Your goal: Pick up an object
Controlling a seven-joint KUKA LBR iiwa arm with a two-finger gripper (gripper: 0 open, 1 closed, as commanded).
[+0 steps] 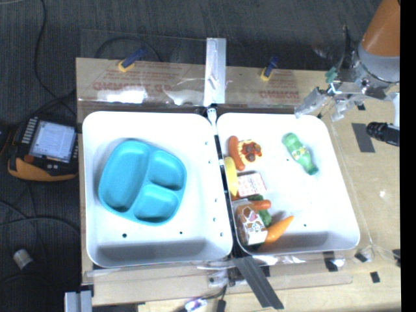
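The right bin [338, 194] holds several toy foods along its left wall: a sausage-and-pizza piece [246, 151], a yellow banana [229, 174], a small pink carton [250, 184], a brown carton [252, 225] and an orange carrot [279, 228]. A green bottle [299, 152] lies alone near the bin's back. My gripper [323, 108] hangs over the right bin's back right corner, above and right of the green bottle. It is open, with nothing between its fingers.
The left bin [97, 239] holds a blue divided plate [143, 181]. A small screen device [45, 145] lies on the floor at far left. Two yellow-and-blue clamps [132, 58] [269, 69] sit on the board behind the bins.
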